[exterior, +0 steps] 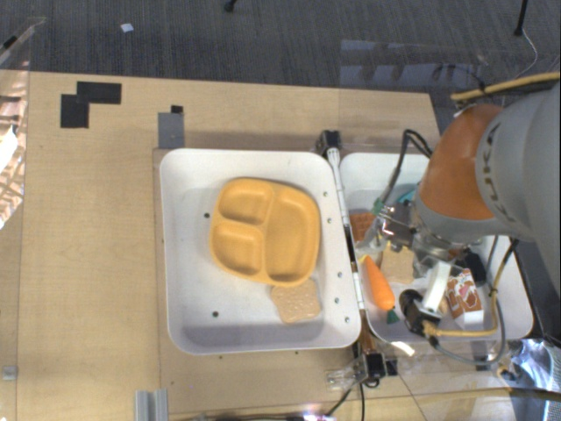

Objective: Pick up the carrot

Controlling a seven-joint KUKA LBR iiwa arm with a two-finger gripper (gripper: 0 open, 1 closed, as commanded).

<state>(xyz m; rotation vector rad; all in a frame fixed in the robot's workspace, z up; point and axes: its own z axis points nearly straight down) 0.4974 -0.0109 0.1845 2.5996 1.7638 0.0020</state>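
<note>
1. Dark carpet ran along the top of the frame, and below it the wooden surface (96,261) carried two shallow white bins side by side.
2. You would have found the left bin (188,235) holding a yellow divided plate (266,231), with a tan square biscuit (296,303) touching the plate's lower edge.
3. Your target, the carrot (379,285), lay in the right bin (368,174), just beside that bin's left wall, right of centre in the lower half of the frame.
4. Its long axis ran nearly up and down the frame, the upper end leaning slightly left.
5. From the gripper (405,242), the carrot sat to the lower left, near but apart; nothing was held.
6. The arm (460,169) reached in from the right edge, its orange band over the upper part of the right bin and the wrist turned downward into it.
7. You could not tell whether the gripper was spread or pressed together, since the wrist hid it.
8. By my reading, the pick had not begun: the coming move called for a short shift toward the lower left, then closing across the carrot's narrow width.
9. A brown-and-white packet (462,295) lay on the far side of the wrist, well clear of that path.
</note>
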